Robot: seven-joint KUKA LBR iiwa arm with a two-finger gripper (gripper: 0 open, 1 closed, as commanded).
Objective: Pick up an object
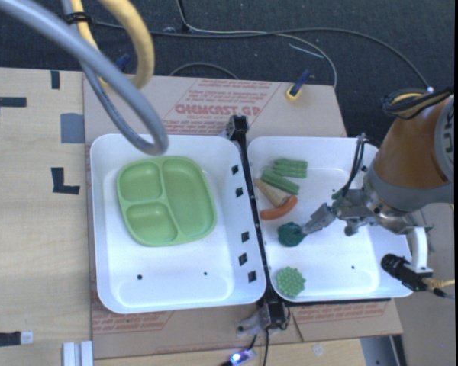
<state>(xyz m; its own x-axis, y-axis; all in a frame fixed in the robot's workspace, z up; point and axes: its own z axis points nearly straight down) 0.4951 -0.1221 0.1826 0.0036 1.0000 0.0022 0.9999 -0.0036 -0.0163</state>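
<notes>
Here the gripper, whose opening I cannot tell, should settle squarely over the dark green toy just beside its tip.

- At frame left, your left bin holds a tray.
- The right bin holds toys clustered at its left; the gripper is beside them.

One fixed camera above looks slantwise down on both white bins.
</notes>
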